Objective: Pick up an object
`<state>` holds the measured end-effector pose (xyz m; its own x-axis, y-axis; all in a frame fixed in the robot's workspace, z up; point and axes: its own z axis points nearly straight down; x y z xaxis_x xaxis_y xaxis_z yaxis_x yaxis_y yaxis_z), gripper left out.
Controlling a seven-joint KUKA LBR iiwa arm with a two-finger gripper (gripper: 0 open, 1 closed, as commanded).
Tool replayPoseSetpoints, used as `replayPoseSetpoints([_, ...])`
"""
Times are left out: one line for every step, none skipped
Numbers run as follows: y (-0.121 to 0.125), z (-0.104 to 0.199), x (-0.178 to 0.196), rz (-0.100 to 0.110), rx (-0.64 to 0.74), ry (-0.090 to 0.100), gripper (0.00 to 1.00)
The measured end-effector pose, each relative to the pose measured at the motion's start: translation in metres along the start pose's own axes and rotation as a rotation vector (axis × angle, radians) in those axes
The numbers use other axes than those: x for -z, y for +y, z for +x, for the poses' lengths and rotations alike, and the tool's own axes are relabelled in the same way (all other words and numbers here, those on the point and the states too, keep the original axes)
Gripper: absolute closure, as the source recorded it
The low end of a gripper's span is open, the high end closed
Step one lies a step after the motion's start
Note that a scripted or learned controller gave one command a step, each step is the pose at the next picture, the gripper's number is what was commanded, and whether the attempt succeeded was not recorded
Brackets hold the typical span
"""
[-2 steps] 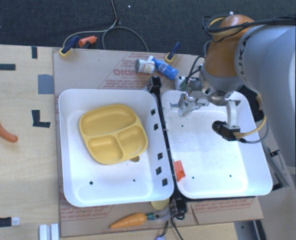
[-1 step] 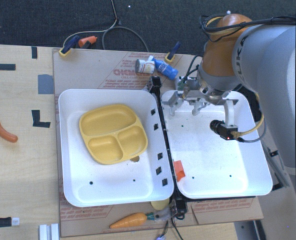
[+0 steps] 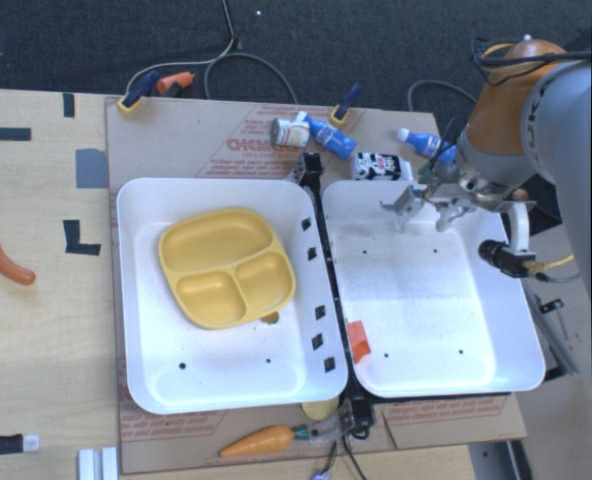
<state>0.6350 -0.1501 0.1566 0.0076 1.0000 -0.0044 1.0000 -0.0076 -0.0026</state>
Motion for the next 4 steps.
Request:
replayPoseSetpoints([-0.014, 0.054, -0.074, -0.005, 0.011, 0.000, 0.00])
replayPoseSetpoints([0.035, 0.039, -0.071, -0.006, 0.011, 0.004, 0.00])
replayPoseSetpoints([0.035, 0.040, -0.060, -0.007, 0.012, 0.002, 1.00])
replayPoseSetpoints([-0.093, 0.150, 0.064, -0.004, 0.018, 0.010, 1.00])
